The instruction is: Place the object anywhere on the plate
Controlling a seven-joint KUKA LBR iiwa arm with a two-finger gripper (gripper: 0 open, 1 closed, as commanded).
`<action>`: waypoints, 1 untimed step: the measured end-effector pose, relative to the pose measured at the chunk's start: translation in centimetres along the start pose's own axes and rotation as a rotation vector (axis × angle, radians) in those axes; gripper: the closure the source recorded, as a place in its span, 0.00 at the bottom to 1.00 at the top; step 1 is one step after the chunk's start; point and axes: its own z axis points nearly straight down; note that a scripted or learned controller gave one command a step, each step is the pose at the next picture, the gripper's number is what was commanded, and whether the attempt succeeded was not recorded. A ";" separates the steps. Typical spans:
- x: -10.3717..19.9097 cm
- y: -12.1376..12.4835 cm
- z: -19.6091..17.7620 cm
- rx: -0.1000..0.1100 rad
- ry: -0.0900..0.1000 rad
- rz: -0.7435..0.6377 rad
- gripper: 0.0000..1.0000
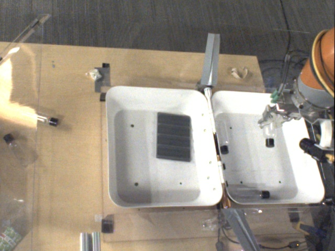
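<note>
Camera view: the gripper (pixel 270 123), its opening impossible to tell, is poised above a small dark object (pixel 270 142) in the right bin (pixel 314 192), so pickup is judged to be in hand, with carriage toward nine o'clock to the dark plate (pixel 174 136) required next.

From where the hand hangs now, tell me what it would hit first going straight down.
The hand hangs over the right bin. Straight down it would probably meet the small dark object on the bin floor just below it, though depth is hard to judge from this view.

The arm (pixel 320 69) is cut off by the right edge, and the small dark thing (pixel 269 141) under the gripper (pixel 272 120) is too tiny to tell.
</note>
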 end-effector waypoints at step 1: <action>1.1 4.9 -3.7 -0.001 0.000 -0.584 1.00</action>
